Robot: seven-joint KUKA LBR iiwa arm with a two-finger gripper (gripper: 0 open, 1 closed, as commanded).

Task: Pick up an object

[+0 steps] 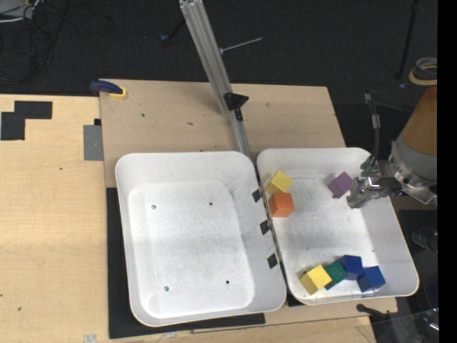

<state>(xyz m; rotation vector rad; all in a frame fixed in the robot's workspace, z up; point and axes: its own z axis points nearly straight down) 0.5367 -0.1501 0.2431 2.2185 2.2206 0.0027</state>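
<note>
Purple block [340, 184] is lying just left of the gripper [359, 194], apart from it; whether the jaws are released or clenched I cannot tell. Centring squarely over the block before descending looks wise.

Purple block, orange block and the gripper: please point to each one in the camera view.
purple block [340, 184], camera view, on its top face.
orange block [281, 204], camera view, on its top face.
gripper [355, 200], camera view, at its fingertips over the right bin.
</note>
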